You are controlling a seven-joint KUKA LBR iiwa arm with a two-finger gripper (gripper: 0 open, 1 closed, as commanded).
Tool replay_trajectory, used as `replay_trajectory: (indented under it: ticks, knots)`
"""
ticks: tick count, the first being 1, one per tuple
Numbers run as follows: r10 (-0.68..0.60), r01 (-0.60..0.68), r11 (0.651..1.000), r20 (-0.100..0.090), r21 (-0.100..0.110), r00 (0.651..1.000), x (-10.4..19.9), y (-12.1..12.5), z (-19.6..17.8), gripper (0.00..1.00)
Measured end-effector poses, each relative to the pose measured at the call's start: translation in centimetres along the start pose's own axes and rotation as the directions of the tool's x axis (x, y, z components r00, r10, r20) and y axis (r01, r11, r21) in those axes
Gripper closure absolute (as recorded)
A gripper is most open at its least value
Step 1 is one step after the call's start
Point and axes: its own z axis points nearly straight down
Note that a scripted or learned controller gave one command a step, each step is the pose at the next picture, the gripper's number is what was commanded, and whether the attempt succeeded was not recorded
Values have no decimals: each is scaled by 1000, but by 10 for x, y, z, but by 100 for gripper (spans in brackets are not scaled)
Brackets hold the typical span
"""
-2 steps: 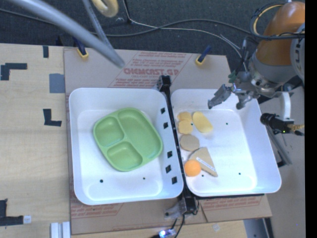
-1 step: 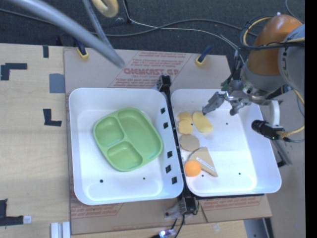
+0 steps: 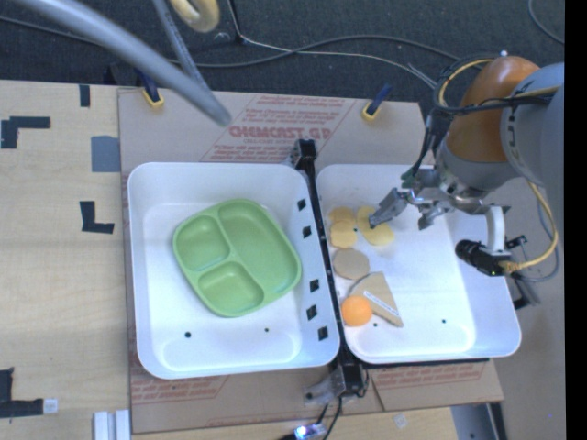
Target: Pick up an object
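Observation:
The right bin (image 3: 477,333) holds several small food-like items along its left side. Two pale yellow round pieces (image 3: 342,228) (image 3: 380,236) lie near the top, with a tan disc (image 3: 350,264) below them. Further down sit a beige wedge (image 3: 381,296) and an orange ball (image 3: 356,312). My gripper (image 3: 402,217) hangs over the upper middle of this bin, open, with nothing between its fingers. Its left finger (image 3: 383,212) is right above the right yellow piece and hides part of it.
A green divided plate (image 3: 237,256) lies in the left bin (image 3: 151,337). A black divider strip (image 3: 315,246) runs between the bins. A black cable connector (image 3: 477,255) hangs off the arm at the right bin's right side.

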Motion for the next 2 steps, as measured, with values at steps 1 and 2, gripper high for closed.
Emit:
replay_trajectory:
  ticks: [1, 2]
  knots:
    - [-1, 1, 1000, 0, 1, 1000, -7, 5, 50, 0]
    - [-2, 2, 1000, -1, -1, 1000, -6, 6, 37, 100]
